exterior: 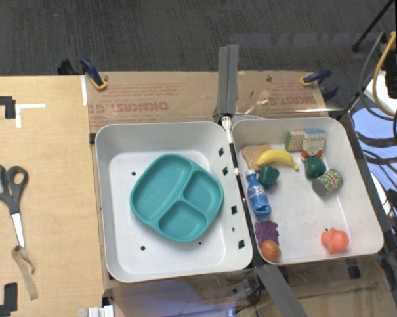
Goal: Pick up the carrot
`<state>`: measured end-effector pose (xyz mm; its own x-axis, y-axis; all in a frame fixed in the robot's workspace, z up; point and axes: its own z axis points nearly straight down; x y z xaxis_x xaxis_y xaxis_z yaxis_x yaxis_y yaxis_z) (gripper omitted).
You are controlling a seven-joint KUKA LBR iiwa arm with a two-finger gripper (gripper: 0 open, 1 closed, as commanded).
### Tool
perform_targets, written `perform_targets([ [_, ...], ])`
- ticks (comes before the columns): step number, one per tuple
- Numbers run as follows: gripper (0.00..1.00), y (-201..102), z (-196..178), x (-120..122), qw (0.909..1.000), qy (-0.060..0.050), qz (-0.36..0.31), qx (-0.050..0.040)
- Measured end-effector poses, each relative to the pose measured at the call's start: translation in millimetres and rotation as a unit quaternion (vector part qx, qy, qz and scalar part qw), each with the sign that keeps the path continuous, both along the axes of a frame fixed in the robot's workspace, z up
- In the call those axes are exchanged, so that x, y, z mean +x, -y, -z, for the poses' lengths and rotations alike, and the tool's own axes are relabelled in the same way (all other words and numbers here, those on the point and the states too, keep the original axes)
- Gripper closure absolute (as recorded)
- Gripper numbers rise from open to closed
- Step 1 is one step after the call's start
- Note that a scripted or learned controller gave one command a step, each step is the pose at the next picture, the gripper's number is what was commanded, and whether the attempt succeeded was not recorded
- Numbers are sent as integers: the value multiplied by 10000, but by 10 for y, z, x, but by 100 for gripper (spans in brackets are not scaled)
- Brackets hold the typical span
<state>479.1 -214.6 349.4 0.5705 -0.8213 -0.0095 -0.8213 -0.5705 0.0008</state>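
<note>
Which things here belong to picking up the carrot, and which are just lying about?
For the job: right bin, pale orange toy, dark orange toy (I cannot tell which is the carrot).
Lying about: plate, left bin, banana, bottle, scissors.

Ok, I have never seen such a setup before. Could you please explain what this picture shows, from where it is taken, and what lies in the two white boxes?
This is the workbench of a robot arm, which reaches in from the right side. The single camera is fixed above the bench and looks down at a slant.

Two shallow white bins stand side by side. The left bin holds a teal plate with three compartments. The right bin holds small toy foods, among them a banana, a blue bottle and a purple piece.

The job is to pick up the carrot. Two orange pieces lie near the front edge, one at the right and one at the left. I cannot tell which is the carrot. Both lie loose in the bin.

Scissors lie on the bench, far left.
</note>
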Motion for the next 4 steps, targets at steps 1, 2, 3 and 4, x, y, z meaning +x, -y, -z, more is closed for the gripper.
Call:
perform_targets([
  [1,100,-16,-1395,6,9874,32,-1585,15],
  [2,100,4,-819,580,9280,55,-3725,21],
  [3,100,-5,-890,603,9278,82,-3729,69],
  [4,100,-15,-960,627,9276,116,-3731,121],
])
